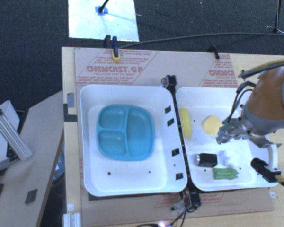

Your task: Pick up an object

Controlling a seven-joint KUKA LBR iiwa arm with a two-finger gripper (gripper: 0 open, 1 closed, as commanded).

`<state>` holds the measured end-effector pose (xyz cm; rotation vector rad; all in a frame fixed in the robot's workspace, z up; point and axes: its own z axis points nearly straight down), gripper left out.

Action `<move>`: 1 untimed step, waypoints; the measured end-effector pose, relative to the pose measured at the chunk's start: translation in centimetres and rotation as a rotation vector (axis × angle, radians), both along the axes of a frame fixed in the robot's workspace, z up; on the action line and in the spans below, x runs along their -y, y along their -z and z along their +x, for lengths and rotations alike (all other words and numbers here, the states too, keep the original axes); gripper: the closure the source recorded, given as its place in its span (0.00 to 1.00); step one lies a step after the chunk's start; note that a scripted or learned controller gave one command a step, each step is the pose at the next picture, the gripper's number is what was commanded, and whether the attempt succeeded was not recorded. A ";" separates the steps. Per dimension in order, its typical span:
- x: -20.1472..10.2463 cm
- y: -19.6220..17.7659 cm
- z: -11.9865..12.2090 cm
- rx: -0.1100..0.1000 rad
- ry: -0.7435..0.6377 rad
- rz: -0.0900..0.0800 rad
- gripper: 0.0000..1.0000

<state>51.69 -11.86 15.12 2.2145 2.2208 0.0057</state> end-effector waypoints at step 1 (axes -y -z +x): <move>0.0 -5.4 0.2 0.001 -0.002 0.000 1.00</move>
